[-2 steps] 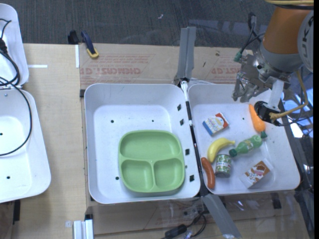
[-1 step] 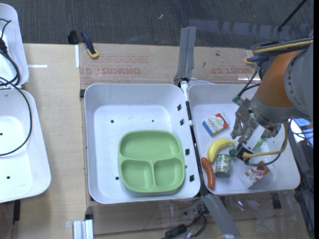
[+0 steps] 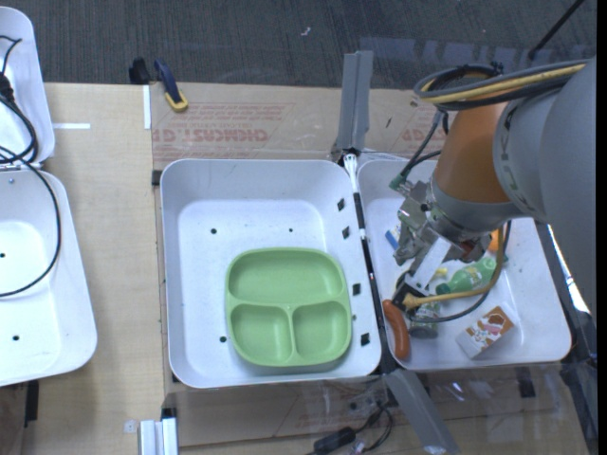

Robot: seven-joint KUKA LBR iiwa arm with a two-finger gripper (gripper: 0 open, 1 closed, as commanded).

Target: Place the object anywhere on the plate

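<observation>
- Bench (image 3: 104, 188): brown board surface, red lettering along the far edge.
- Two white bins side by side, touching: one at view-left (image 3: 256, 207), one at view-right (image 3: 542, 287).
- Blue-and-yellow clamp (image 3: 171, 88) at the far edge.

Two shallow white bins are sitting side by side on the surface (image 3: 104, 140): a left bin (image 3: 190, 254) and a right bin (image 3: 548, 347). One green plate (image 3: 285, 273) is lying in the left bin, showing three compartments. In the right bin, four loose things are showing: one orange-red sausage-shaped piece (image 3: 397, 334), one small printed carton (image 3: 487, 332), one green bottle-like thing (image 3: 471, 277) and one small blue piece (image 3: 391, 241). One blue-and-yellow clamp (image 3: 171, 89) is lying at the far edge.
</observation>
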